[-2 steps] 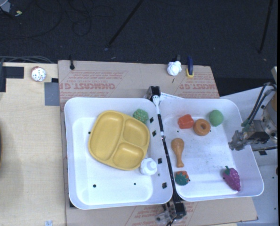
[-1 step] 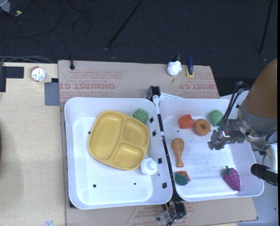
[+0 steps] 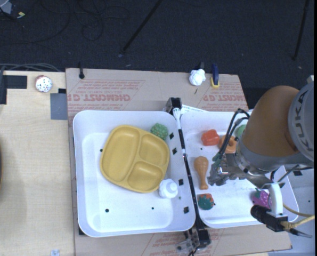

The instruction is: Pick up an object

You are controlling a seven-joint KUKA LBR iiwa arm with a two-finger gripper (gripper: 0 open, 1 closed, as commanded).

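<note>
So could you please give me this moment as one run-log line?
phase: approach | pincer: low in right bin | nearest: tan drumstick | grasp: none seen | left bin: yellow tray

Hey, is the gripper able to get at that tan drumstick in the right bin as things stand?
Probably yes. The gripper sits right beside the tan drumstick, which lies apart from the other toys with nothing on top of it.

Yellow tray (image 3: 127,156), green ball (image 3: 159,130), tan drumstick (image 3: 201,169), white bins (image 3: 89,196).
</note>
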